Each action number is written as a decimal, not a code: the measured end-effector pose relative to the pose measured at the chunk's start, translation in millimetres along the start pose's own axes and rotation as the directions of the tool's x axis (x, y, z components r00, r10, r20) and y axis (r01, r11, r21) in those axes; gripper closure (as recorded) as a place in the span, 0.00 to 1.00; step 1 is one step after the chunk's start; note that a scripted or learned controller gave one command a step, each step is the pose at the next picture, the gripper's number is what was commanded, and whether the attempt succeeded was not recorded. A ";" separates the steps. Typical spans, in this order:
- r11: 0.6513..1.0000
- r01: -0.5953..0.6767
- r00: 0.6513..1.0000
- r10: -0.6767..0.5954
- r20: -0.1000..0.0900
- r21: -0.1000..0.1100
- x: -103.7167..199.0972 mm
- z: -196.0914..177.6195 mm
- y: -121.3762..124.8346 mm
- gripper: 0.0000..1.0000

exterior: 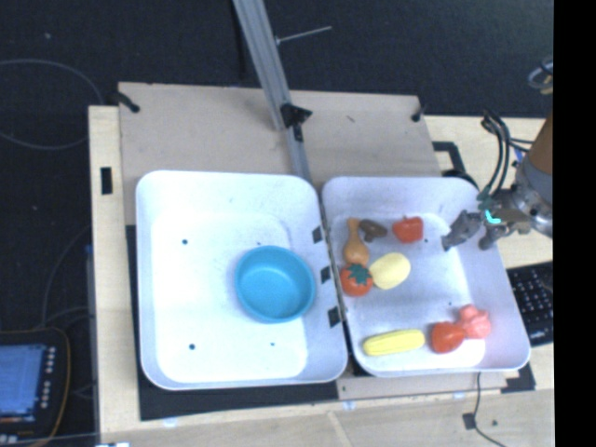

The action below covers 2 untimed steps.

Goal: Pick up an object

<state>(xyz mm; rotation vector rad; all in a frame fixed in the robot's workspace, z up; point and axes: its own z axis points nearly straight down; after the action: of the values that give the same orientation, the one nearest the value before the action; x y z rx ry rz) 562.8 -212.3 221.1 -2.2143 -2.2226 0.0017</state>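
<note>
A grey pincer (pixel 473 230) hangs over the upper right edge of the right bin (pixel 424 186), its 2 fingers (pixel 455 233) spread apart with nothing between them. The arm reaches in from the right. Below it, 7 toy foods lie scattered in that bin: a tan pear-shaped piece (pixel 354 242) and a small brown piece (pixel 372 229) near the upper left, a red tomato (pixel 407 229) just right of them, a pale yellow lemon (pixel 389 270) touching an orange-red piece with a green top (pixel 355 280), a yellow banana (pixel 393 343) along the lower wall, and a red piece (pixel 447 336) beside a pink one (pixel 475 319) at lower right. In the left bin (pixel 186 194) sits a blue bowl (pixel 273 283), upright. Both bins rest on the wooden bench (pixel 354 115), a metal pole (pixel 265 59) rising behind them.
</note>
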 end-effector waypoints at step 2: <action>1.000 -0.003 1.000 0.003 0.005 0.000 0.3 60.0 5.6 0.00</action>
<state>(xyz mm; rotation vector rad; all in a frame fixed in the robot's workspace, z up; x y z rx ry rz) 568.2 -211.8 161.1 -2.2202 -2.2214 0.0077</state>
